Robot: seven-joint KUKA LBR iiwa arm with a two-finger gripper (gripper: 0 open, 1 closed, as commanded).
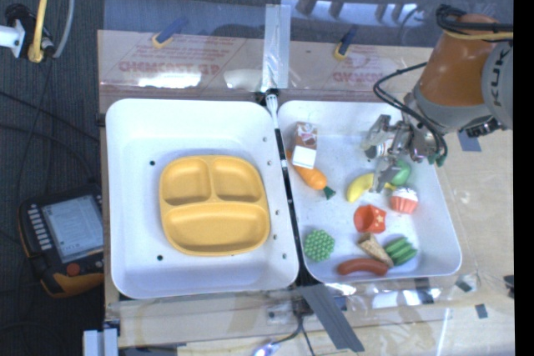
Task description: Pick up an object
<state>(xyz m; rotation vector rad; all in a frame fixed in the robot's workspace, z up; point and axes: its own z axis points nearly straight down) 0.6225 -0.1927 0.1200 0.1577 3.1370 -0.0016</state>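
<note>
I've got the end effector (390,156) low in the right bin (442,258), right over a small green piece (401,175) beside the banana (360,187) — probably lined up for that. Can't tell whether it's grabbed anything — too cluttered.

Two shallow white plastic bins side by side: left bin (125,204), right bin (446,250). One yellow plastic plate with three compartments (215,204), in the left bin. Ten small toy foods in the right bin, one of each kind: one small printed carton (304,146) at the far left, one orange carrot (311,177) just near of it, one yellow banana (360,187), one light green piece (401,175) under the claw, one pink-and-white cupcake (404,199), one red pepper-like piece (370,218), one round bumpy green ball (318,245), one tan wedge (373,248), one dark green pod (401,250), one red sausage (363,268) nearest.
</note>
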